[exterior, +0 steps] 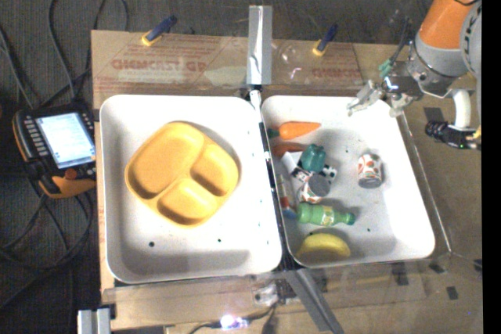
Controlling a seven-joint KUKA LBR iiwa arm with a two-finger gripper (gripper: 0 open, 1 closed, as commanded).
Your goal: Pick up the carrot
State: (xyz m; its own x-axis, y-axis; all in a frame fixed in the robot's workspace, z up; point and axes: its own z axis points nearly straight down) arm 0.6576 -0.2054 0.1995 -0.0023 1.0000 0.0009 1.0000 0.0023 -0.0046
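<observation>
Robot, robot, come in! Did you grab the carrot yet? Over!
Gripper over right bin's far corner, holding nothing. Carrot untouched, far-left of right bin. Path clear.

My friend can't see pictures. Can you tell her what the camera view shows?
An orange carrot lies at the far end of the right white bin among small toys and a green bottle, while the robot's tool hovers at that bin's far right corner. The left bin holds a yellow divided plate.

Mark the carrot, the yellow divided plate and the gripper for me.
carrot (pixel 300 129): camera view, middle of its orange body, at the right bin's far-left corner.
yellow divided plate (pixel 182 171): camera view, on the ridge between its compartments, in the left bin.
gripper (pixel 376 96): camera view, between its fingertips, above the right bin's far rim.
</observation>
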